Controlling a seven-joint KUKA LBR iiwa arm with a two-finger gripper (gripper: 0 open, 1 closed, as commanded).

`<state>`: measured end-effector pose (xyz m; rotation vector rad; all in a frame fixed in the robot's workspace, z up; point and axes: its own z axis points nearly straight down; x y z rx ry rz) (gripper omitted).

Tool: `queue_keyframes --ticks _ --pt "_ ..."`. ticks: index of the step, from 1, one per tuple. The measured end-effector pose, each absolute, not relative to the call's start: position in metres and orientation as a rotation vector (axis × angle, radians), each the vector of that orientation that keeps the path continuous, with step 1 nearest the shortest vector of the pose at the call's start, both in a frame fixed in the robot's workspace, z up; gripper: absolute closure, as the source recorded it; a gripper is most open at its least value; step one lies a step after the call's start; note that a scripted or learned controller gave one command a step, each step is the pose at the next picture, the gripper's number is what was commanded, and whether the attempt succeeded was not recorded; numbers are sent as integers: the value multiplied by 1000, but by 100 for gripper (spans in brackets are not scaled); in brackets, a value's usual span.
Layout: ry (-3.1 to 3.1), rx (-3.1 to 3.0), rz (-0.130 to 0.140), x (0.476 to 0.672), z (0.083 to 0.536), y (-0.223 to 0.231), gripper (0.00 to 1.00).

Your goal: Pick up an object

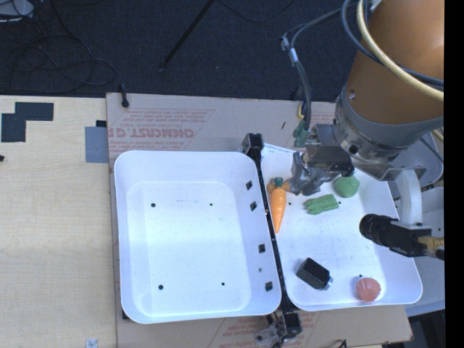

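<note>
The grey two-finger gripper (310, 183) is seen low over the far part of the right-hand shallow white bin (406, 292), close to that bin's far left corner. Whether anything is pinched cannot be told, and the state of the gripper is left open for the same reason.

The nearest candidate for the task is the small orange toy carrot with a green top (277, 204), which lies along the left wall of the right bin, just beside the gripper. It is judged light, stiff and smooth, likely plastic, so some slipping is to be expected; a hold across its thicker upper half, square to its length, is judged safest.

A long pale-green pod-shaped piece (321, 205) lies just right of the gripper, and a rounded green lump (347, 186) sits beyond it towards the far right. A small black block (313, 273) rests near the front edge, and a round pinkish-red ball (367, 289) lies in the front right corner. The left-hand white bin (138, 187) stands alongside.
</note>
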<state>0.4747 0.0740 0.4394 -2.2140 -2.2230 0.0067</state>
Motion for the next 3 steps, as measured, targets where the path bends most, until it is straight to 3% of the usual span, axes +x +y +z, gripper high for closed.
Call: queue_keyframes --ticks 1,2,3 --pt "-2225 -2210 12 475 394 141 100" --pt "-2226 -2222 -10 476 493 139 100" --pt "-2227 -2213 4 475 490 200 100"
